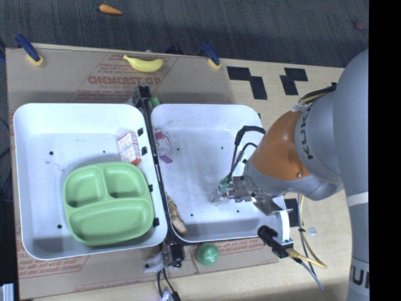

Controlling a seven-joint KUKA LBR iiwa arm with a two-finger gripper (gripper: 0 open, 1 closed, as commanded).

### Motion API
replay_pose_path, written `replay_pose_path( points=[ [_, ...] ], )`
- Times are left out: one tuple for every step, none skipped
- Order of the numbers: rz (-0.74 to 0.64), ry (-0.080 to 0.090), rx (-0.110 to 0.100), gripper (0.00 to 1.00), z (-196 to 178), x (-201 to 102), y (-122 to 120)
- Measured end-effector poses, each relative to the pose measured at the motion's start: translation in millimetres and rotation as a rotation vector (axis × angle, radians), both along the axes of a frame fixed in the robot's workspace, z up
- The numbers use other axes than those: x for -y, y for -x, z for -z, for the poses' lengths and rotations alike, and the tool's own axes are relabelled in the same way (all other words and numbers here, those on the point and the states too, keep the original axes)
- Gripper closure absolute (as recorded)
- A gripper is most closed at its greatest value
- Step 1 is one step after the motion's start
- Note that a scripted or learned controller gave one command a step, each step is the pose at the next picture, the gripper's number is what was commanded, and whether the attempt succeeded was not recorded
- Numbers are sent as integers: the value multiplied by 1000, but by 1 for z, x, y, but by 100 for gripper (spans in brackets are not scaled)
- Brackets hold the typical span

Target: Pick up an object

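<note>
My gripper (223,192) is low over the lower right part of the right bin (207,115), under the orange wrist band. A small green patch shows right at its tip; I cannot tell whether that is an object or part of the tool. A small purple and white packet (162,145) lies by the right bin's left wall. A tan, elongated item (176,218) rests in that bin's lower left corner. In the left bin (37,137) sit a green divided plate (109,202) and a small red and white carton (129,147).
A yellow banana (144,62) lies on the cardboard behind the bins. A green ball (207,253) rests on the cardboard just in front of the right bin. Blue clamps (210,53) hold the cardboard's back edge. An orange carrot (110,9) lies on the floor beyond.
</note>
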State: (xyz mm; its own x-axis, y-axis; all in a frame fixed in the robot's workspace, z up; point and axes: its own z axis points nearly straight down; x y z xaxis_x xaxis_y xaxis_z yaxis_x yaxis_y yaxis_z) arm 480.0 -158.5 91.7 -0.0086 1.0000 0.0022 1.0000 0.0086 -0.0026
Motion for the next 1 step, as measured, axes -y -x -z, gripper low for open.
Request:
replay_pose_path(
  points=[
    [0, 0, -1, 100, 0, -21, 1]
  ],
)
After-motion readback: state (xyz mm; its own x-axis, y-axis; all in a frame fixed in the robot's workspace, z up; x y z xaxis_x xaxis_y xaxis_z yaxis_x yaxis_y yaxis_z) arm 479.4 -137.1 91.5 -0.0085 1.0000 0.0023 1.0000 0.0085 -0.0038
